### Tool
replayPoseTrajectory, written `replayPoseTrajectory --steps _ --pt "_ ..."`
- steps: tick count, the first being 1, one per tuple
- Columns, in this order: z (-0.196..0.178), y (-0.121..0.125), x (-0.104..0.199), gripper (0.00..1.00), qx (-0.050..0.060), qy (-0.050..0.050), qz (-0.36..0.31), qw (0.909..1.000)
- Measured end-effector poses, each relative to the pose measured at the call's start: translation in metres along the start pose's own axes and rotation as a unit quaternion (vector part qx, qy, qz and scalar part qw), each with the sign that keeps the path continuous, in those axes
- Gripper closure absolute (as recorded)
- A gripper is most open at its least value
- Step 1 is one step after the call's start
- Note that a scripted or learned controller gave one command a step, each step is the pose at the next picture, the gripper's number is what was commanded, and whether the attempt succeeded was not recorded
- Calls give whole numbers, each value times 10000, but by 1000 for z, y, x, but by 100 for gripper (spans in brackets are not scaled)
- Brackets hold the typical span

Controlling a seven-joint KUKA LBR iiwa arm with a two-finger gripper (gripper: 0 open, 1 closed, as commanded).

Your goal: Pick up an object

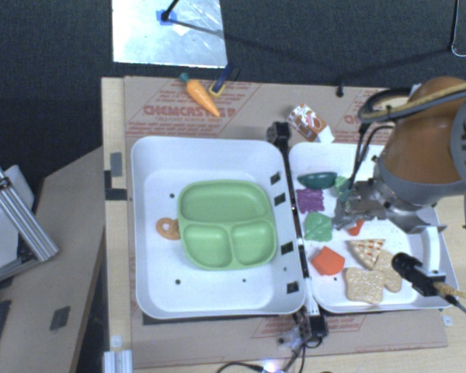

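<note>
Nothing looks picked up yet: the gripper (348, 212) hangs low in the right bin (431, 301) among the toy food, beside a green piece (318, 226), and I cannot tell its grip.

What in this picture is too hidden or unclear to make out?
- Gripper: blurred against the toys in the camera view, so open or shut is unclear.
- Small red piece: partly covered by the gripper, so its kind is unclear.
- Right bin: its far right side is hidden under the arm.
- Packet behind the bins: label too small to read.
</note>
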State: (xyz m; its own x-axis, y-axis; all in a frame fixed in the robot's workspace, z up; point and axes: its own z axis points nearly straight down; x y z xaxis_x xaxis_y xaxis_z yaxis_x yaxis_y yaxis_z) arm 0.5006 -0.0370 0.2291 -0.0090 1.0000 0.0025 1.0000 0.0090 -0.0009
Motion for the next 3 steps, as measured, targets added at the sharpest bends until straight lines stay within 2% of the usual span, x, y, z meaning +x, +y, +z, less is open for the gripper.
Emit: replayPoseTrajectory --steps 1,2,3 --pt "14 1 11 100 1 -8 13 10000" --pt "-5 -8 12 100 -23 -11 17 10000" --pt "14 -5 16 100 0 -10 33 10000"
